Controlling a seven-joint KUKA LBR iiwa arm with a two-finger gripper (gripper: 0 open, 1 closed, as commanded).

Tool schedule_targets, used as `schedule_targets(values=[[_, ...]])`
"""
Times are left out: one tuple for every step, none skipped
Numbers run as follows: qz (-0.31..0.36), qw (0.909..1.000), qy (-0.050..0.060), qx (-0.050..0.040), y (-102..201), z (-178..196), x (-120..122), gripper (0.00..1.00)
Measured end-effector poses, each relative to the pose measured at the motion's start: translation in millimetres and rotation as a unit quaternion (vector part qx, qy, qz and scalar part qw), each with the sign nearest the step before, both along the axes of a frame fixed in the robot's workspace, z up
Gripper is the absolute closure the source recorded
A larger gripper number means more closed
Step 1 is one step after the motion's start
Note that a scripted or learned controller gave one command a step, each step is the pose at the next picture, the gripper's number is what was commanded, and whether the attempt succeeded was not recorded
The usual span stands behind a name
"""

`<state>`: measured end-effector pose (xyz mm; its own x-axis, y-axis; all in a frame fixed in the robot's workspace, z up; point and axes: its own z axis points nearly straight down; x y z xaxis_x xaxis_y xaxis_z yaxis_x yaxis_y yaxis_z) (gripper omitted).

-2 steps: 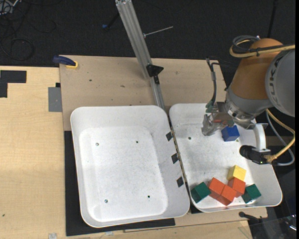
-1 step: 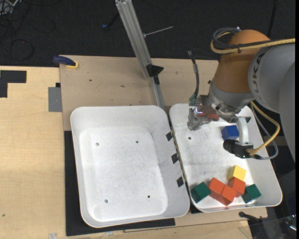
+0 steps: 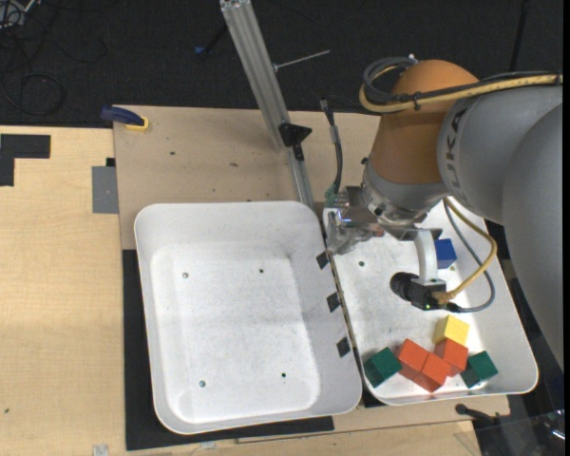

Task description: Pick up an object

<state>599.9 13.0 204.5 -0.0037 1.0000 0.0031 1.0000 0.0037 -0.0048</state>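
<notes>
The arm (image 3: 418, 131) reaches in over the right bin (image 3: 380, 307), as the camera sees the pair, and its wrist hangs above that bin's far edge. The gripper (image 3: 344, 226) sits low at the bin's far corner, next to the wall shared with the left bin (image 3: 228, 302). The wrist hides its working end, so I cannot tell how far open it is, and nothing can be seen in its hold.

Every candidate for the pick lies in the right bin. A blue block (image 3: 445, 251) rests alone near the far edge, partly behind the arm's hardware. The others crowd the near edge: a yellow block (image 3: 453, 330), then the orange blocks (image 3: 427, 361) touching one another. A green block (image 3: 382, 365) is on the side toward the shared wall and a second green block (image 3: 479, 368) is toward the outer corner.

The gripper is well apart from that cluster and has bare bin floor beneath it. It looks poised over a spot with nothing to take, so the pick appears not yet made. The packed cluster would likely be awkward to get into, while the lone blue block looks the easier target. Both bins sit on the tabletop (image 3: 199, 160).
</notes>
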Motion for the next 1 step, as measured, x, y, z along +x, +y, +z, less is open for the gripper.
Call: schedule_targets(values=[[0.001,1.0000,-0.001,-0.0002,56.8,15.1,-3.0,1.00]])
